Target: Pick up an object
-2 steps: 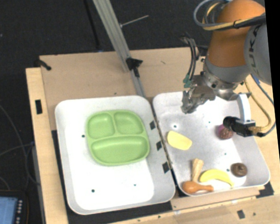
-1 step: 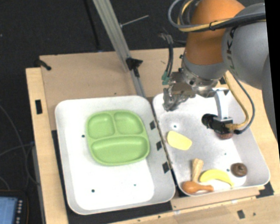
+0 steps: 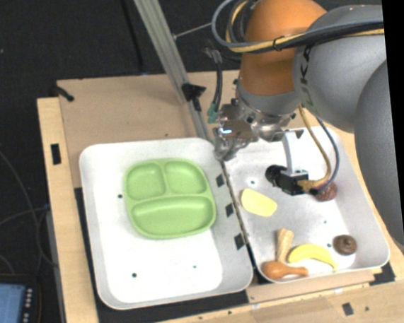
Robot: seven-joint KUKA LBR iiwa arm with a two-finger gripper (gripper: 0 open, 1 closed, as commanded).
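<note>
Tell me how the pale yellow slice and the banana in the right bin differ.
The slice is pale and flat with rounded edges; the banana is brighter and a curved crescent. The slice lies alone by the right bin's left wall; the banana lies near the front edge beside a tan stick. Both are yellow, loose in that bin.

1. Left bin [image 3: 162, 267]: the green divided plate [image 3: 170, 198] takes the middle and 12 o'clock part; bare floor runs from 4 round to 8 o'clock
2. Right bin [image 3: 311, 221]: the centre lies bare, between the pale yellow slice [image 3: 258, 203] at 9 and the brown ring [image 3: 345, 243] at 4 o'clock
3. From 5 to 7 o'clock a banana [image 3: 312, 254], a tan stick [image 3: 284, 241] and an orange piece [image 3: 283, 270] crowd the rim
4. The arm [image 3: 364, 70] overhangs 12 to 2 o'clock
</note>
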